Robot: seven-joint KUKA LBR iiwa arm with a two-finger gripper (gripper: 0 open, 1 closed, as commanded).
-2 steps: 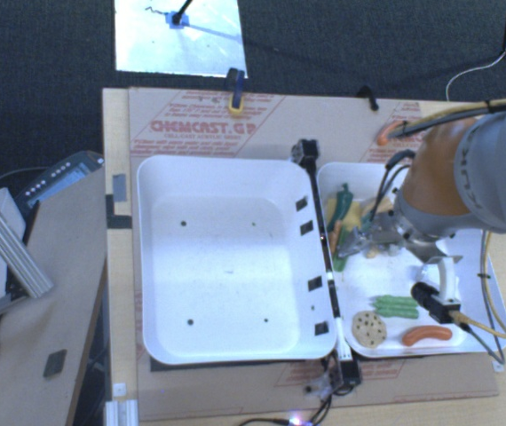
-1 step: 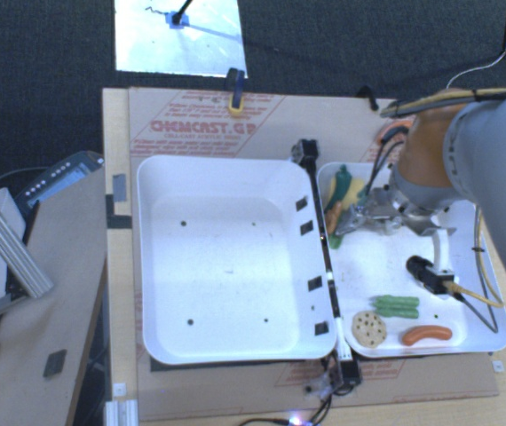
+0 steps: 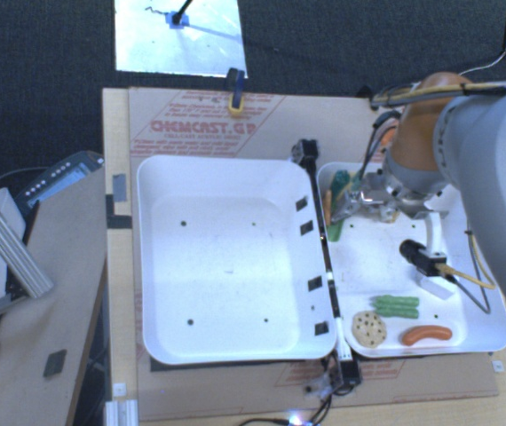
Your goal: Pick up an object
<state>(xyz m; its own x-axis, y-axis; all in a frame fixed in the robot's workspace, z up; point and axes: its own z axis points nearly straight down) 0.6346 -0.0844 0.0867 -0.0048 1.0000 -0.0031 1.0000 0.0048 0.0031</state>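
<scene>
Pincer (image 3: 349,207) low in right bin (image 3: 494,325), beside green toy (image 3: 338,187) | grip: we cannot tell | cookie (image 3: 369,328), sausage (image 3: 427,334) well apart

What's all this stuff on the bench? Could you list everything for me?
Left bin: one, white, mid-bench.
Right bin: one, white, beside it on the right.
Green item: one, green, right bin's far left corner.
Orange item: one, orange, beside the green item, partly hidden.
Pods: one bunch, green, right bin's near side.
Cookie: one, tan with dark specks, near left corner.
Sausage: one, orange-red, right of the cookie.
Clamp: one, yellow and blue, board's far edge.
Arm: one, grey, from the right.
End effector: one, metal, beside the green item.
</scene>
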